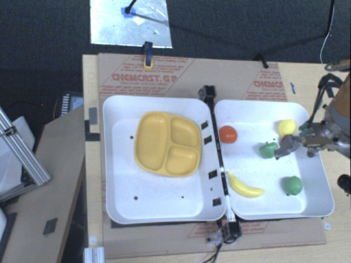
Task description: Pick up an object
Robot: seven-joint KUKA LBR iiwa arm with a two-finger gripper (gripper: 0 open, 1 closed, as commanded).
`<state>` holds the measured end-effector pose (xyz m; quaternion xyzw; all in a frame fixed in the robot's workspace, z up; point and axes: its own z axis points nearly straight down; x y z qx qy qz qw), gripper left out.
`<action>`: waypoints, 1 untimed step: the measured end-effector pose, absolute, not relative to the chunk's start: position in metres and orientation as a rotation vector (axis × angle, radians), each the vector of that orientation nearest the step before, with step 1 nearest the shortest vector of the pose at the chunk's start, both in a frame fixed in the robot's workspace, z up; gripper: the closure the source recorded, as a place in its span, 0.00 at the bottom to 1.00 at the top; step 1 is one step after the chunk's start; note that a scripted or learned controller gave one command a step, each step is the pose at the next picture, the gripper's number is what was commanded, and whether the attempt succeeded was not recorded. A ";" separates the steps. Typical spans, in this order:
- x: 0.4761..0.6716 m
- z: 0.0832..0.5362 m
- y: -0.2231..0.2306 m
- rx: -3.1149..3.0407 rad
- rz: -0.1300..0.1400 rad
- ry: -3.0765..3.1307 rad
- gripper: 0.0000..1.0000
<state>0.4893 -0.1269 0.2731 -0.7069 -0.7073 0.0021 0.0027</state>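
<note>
**Ana:** Two white bins on the desk (90, 81), side by side. Biggest thing going is the left bin (118, 201), with a yellow tray (164, 144) sitting in the middle of it. The right bin (318, 201) has all the small stuff.

**Ben:** And the arm (341, 114) comes in from the right, low over that bin. What's the claw (285, 146) doing?

**Ana:** It's down just beside a small green piece (267, 149), maybe touching it. I can't tell how wide it's spread, and nothing is plainly caught in it.

**Ben:** So we're at the approach, I'd say, not the lift.

**Ana:** Agreed. Next it needs to settle squarely over that green piece and close on it before rising. A nudge sideways could just push it off.

**Ben:** Other candidates?

**Ana:** Banana (245, 186) near the divider, a green ball (294, 185) toward the front, a lemon (287, 127) just behind the claw, and a red ball (228, 134) well apart on the left.
</note>
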 end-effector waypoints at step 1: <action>0.491 0.277 -0.127 -2.220 -0.002 -2.227 0.00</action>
